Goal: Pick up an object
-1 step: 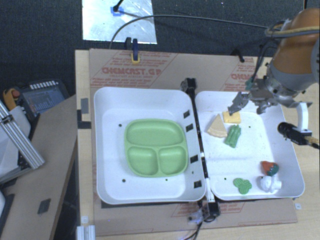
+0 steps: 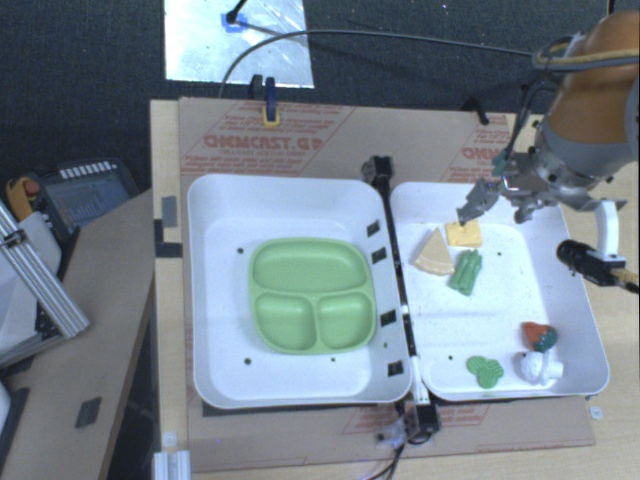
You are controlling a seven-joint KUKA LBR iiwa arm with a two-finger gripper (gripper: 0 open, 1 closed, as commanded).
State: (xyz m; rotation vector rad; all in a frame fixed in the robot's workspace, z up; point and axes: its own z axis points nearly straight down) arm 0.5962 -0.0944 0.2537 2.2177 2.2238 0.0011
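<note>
Cheese [image 2: 463,234], a small yellow block, lies at the back of the right bin [image 2: 570,308], touching a pale wedge [image 2: 434,254] on its left and just behind a green pod-like piece [image 2: 465,272]. Directly above its far edge hangs the gripper [image 2: 478,200]; whether its fingers stand wide or narrow I cannot tell, and nothing seems held.

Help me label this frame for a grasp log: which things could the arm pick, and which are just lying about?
Pickable, right bin:
yellow square block
beige wedge
green ridged stick
green leafy piece
red-and-white lump
two-finger gripper, above the block

Lying about:
green divided plastic tray, left bin
blue-yellow clamp
</note>
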